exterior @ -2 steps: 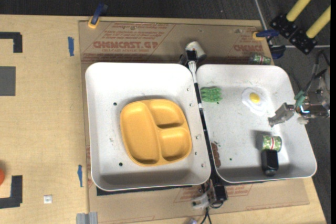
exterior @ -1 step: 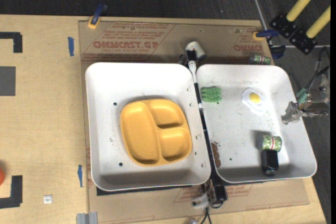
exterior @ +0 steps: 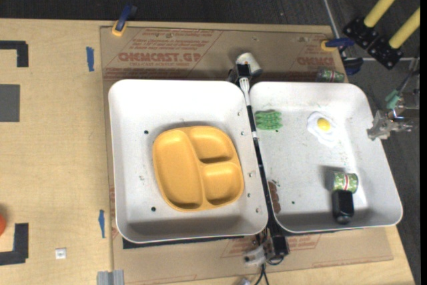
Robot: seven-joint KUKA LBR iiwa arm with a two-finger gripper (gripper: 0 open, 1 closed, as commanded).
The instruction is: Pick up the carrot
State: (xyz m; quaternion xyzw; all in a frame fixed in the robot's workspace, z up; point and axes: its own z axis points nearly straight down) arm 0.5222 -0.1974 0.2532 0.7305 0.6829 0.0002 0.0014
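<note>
Camera view: brown sheet (exterior: 163, 50) under the bins reads "CHEMCAST GP"

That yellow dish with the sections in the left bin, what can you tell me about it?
The yellow tray is a rounded-corner dish that looks like moulded plastic, matte and mustard-coloured. Raised ridges split it into three compartments: one long one on the left and two smaller ones stacked on the right. It lies flat and slightly turned on the floor of the left white bin, near the middle. Nothing sits in it, and only the bin touches it.
</note>
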